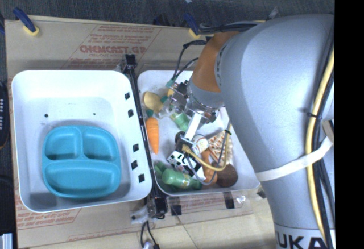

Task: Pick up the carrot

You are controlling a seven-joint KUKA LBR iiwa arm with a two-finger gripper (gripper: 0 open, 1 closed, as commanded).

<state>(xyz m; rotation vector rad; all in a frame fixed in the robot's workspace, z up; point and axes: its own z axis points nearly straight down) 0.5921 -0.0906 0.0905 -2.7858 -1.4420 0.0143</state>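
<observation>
Two shallow white bins are seen side by side on the table (108, 43). A blue divided plate (82, 161) lies in the left bin (34, 88). The carrot (152, 134) lies in the right bin (153, 74), close along its left wall, with a pale yellow object (151, 99) just beyond its upper end. The gripper (177, 101) is lowered into the right bin, near the carrot's upper end and to its right, and the carrot is not held. Whether the gripper is wide or narrow cannot be told. Green items (177, 178) and a brown round item (228, 175) are piled at the near end of the right bin.
</observation>
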